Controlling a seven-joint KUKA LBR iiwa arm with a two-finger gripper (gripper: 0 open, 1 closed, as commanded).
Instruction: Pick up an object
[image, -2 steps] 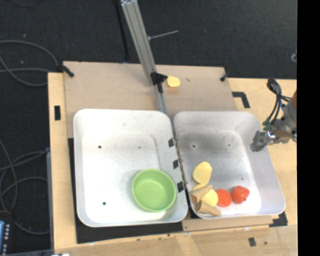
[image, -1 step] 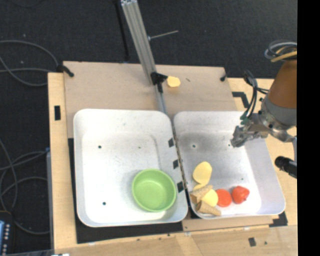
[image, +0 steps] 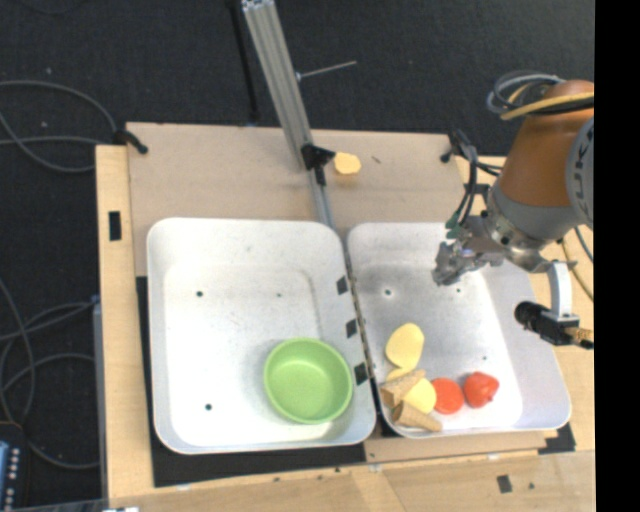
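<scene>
Arm (image: 545, 170) reaches in, claw (image: 452, 266) (pointing down) over right bin (image: 520, 390).

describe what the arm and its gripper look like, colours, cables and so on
The arm is bulky and rounded, with a broad orange band above a grey wrist section. Thin pale cable loops arch over its top, and darker thin cables run down its left side. The gripper is small, dark grey and metallic, too blurred for finer detail. No markings are legible.
</scene>
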